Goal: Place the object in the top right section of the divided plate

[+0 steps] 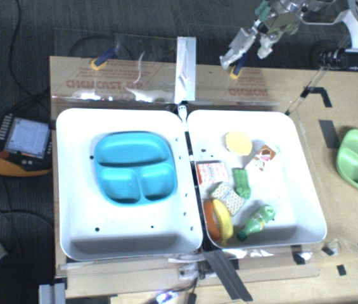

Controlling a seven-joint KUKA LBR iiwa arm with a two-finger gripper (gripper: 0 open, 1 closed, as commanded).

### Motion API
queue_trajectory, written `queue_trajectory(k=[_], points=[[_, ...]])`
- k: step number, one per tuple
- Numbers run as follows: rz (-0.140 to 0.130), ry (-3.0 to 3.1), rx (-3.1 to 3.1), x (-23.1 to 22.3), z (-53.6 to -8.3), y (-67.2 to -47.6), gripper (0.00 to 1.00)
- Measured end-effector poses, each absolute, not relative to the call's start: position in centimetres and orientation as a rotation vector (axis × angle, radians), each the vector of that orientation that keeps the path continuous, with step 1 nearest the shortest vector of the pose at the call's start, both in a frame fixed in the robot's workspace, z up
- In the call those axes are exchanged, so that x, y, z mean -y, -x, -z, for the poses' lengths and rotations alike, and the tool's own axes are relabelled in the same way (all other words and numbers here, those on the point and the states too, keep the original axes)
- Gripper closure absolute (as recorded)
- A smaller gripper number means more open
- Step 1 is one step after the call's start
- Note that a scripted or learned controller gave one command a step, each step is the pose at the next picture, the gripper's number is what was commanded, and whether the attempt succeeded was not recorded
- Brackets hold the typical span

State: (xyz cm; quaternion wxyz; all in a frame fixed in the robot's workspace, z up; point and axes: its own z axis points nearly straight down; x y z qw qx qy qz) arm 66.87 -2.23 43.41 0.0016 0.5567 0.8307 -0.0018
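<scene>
Open, empty claw (247, 48) above the right bin (305, 189); crowded toys there risk a misgrasp, leaving the divided plate (135, 167) unfilled.

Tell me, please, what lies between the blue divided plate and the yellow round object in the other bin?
In the camera view, the bins' adjoining white rims separate the blue divided plate from the yellow round object; otherwise bare bin floor.
</scene>
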Motion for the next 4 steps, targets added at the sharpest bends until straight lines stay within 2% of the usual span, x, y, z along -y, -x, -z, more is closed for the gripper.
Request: queue_trajectory(k=[2,3,4], points=[[0.006,-1.747,-2.607,2.2,-43.4,-66.9,0.00],[0.006,-1.693,-2.645,1.3,-38.2,-66.9,0.00],[0.003,-1.390,-2.814,-3.2,-43.5,-66.9,0.00]])
